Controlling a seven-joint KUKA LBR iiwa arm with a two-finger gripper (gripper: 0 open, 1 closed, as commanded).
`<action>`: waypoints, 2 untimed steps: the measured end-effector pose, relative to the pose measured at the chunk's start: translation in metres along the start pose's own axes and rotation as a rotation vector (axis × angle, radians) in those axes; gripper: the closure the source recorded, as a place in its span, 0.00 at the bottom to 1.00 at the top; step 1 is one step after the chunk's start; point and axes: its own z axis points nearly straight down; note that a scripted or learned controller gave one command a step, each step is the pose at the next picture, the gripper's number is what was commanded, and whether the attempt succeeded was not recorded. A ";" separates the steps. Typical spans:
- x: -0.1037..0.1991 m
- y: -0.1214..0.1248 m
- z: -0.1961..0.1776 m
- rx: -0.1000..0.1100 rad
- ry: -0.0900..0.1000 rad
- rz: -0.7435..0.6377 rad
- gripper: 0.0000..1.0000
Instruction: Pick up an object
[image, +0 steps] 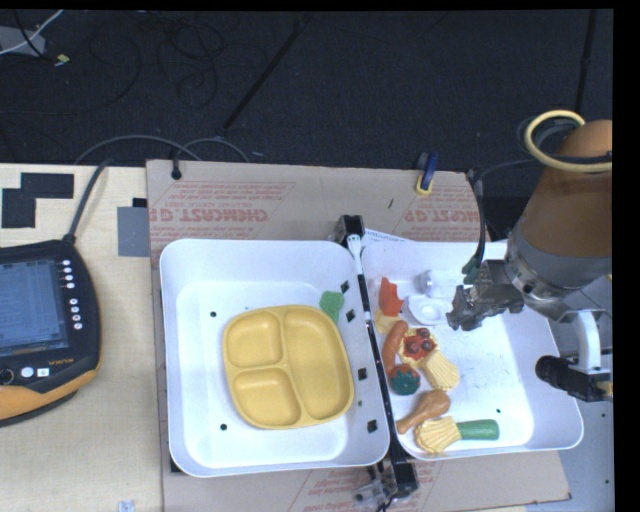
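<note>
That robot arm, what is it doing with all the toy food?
The robot arm is reaching in over the right bin, which holds a heap of toy food: a drumstick, a pizza slice, a green-handled piece and more. Its gripper hangs above the bin's upper part, near the heap. The left bin holds a yellow divided tray.

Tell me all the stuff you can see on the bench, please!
divided plate: 1, yellow, in the left bin
left bin: 1, white
right bin: 1, white
green piece: 1, left bin, by the plate's top right corner
toy food pile: several, orange, red, yellow, green, left side of right bin
green stick: 1, right bin, near front
teach pendant: 1, black and orange, far left
arm: 1, grey and orange, right side
gripper: 1, dark, over the right bin
</note>
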 end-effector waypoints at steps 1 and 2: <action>0.068 -0.050 -0.118 -0.014 0.001 -0.009 1.00; 0.172 -0.049 -0.192 -0.013 0.001 -0.012 1.00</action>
